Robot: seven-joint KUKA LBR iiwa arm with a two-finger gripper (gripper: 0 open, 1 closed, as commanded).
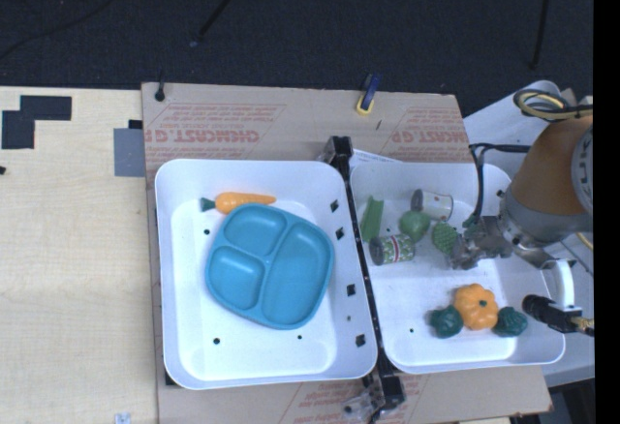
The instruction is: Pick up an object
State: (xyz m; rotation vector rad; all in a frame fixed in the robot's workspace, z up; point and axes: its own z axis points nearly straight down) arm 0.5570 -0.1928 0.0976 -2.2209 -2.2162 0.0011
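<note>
The right bin holds several small items. A long green vegetable, a round green fruit, a small can on its side and a silver cup lie in its far left part. A bumpy green piece lies beside them. My gripper hangs low over the bin, just right of that bumpy piece and close to it; I see nothing between its tips. Nearer the front lie an orange pumpkin and two dark green pieces.
The left bin carries a blue divided plate with an orange carrot behind it. A black divider runs between the bins. Cardboard lies under both; the arm's grey and orange body covers the right bin's far right corner.
</note>
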